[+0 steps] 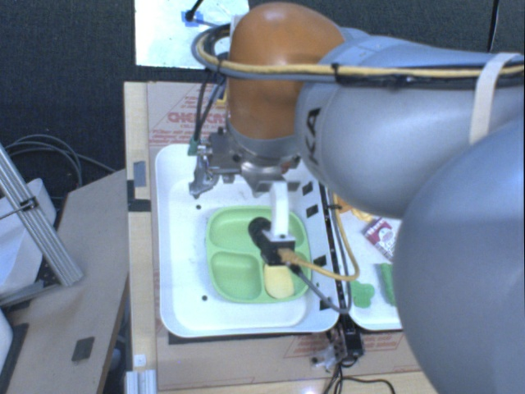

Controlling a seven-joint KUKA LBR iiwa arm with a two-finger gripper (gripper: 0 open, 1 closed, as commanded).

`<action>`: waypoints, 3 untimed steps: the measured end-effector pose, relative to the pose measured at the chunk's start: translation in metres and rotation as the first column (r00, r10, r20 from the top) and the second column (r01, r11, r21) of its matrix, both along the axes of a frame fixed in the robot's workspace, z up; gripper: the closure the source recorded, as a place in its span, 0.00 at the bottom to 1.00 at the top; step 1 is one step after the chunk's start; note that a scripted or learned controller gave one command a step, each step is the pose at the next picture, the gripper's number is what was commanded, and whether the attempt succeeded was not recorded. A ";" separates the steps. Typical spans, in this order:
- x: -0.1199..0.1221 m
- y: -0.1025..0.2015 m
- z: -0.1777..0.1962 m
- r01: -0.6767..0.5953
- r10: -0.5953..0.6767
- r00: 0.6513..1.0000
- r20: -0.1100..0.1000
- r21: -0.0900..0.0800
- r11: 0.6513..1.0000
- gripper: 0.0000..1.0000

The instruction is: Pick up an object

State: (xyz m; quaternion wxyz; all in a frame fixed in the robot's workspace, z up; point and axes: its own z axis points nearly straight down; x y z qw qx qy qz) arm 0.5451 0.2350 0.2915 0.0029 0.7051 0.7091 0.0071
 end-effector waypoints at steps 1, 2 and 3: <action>0.054 -0.001 0.147 0.000 0.000 1.000 0.007 0.001 1.000 0.00; 0.087 -0.001 0.251 -0.001 0.001 1.000 0.002 -0.002 1.000 0.00; 0.085 -0.001 0.244 -0.001 0.001 1.000 -0.012 -0.005 1.000 0.00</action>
